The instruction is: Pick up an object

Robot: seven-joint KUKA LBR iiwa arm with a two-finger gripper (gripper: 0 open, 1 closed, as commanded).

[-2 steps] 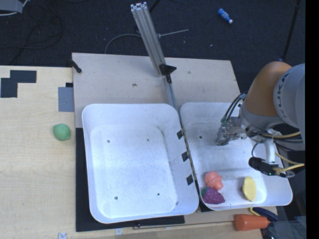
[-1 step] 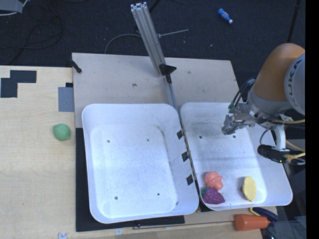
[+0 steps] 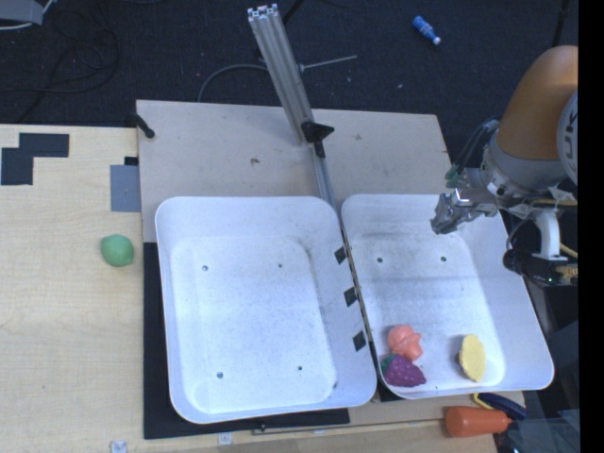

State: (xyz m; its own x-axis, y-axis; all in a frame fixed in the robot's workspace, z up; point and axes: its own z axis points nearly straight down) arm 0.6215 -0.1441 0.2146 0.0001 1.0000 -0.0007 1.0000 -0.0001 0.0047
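Objects: an orange-pink toy [image 3: 404,339], a purple grape bunch [image 3: 405,373] touching it just below, and a yellow piece [image 3: 472,358] to their right, all at the near end of the right bin [image 3: 510,295].
Gripper [image 3: 447,219]: hangs over the far end of the right bin, well apart from the three objects, nothing seen between its tips; too small and dark to tell its opening.
Left bin [image 3: 179,253]: beside the right one, edges touching.
Green ball [image 3: 118,250]: on the wooden bench, left of the bins.
Orange object [image 3: 475,421]: on the bench just below the right bin.
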